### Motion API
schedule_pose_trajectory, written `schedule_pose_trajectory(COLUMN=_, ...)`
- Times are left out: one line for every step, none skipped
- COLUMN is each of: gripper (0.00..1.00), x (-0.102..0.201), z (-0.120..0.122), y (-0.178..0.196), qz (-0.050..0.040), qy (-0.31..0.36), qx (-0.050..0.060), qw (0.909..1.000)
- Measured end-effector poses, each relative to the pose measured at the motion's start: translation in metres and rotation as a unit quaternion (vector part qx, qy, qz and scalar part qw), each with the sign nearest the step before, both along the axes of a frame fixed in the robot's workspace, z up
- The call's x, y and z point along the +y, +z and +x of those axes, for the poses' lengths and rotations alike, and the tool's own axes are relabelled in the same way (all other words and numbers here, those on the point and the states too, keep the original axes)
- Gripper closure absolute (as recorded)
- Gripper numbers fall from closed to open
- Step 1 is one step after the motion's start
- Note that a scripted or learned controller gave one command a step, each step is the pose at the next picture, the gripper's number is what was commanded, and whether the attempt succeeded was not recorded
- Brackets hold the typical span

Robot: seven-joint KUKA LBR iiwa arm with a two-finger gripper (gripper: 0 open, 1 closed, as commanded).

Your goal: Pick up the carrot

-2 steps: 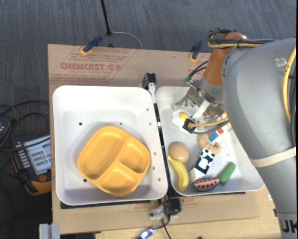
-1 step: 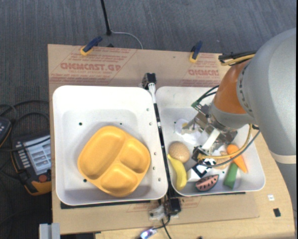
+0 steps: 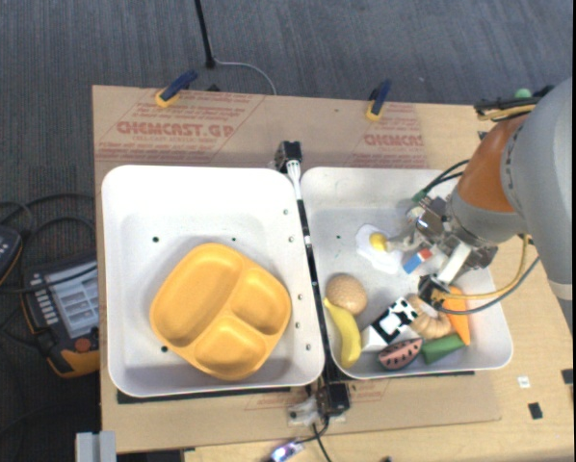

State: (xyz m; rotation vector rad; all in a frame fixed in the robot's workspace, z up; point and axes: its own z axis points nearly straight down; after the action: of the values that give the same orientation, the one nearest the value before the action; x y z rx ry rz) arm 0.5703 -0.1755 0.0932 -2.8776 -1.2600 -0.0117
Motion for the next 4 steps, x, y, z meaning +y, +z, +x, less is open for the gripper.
schedule_pose_trajectory(gripper=0.00, x=-0.015, z=-0.056, y=0.004, qz=0.0029, qy=0.182, qx=-0.006, qw=0.9832)
schedule_pose_trajectory(gripper=0.00, x=-0.023, z=-0.071, y=0.003, qz=0.0000, qy=0.299, qx=-0.014, qw=0.9541)
schedule_pose_trajectory(gripper=0.00, x=-0.035, z=-0.078, y=0.002, qz=0.0003, qy=0.481, qx=-0.007, qw=0.8767)
schedule_pose_trajectory(gripper=1.00, x=-0.039, z=-0.076, y=0.012, qz=-0.0078, qy=0.480, qx=-0.009, qw=0.8772)
